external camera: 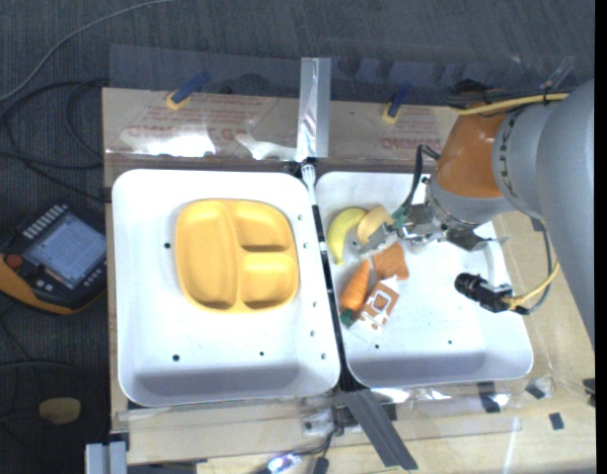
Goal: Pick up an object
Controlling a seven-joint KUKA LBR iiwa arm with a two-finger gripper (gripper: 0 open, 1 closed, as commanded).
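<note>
In the right bin (451,349) a small pile lies near the left wall: a yellow banana (342,229), a pale beige piece (371,224), an orange carrot (356,284), an orange wedge-shaped piece (390,261) and a white-and-orange item (379,304). My gripper (410,225) is low over the right side of this pile, just right of the beige piece and above the orange wedge. Its fingers are too small and dark to read, and nothing is visibly held.
The left bin (145,344) holds a yellow divided tray (236,253). A black cable connector (478,289) hangs over the right bin's right half. The grey arm with its orange band (471,161) covers the right bin's far right corner. A handheld controller (56,255) lies off the bench at left.
</note>
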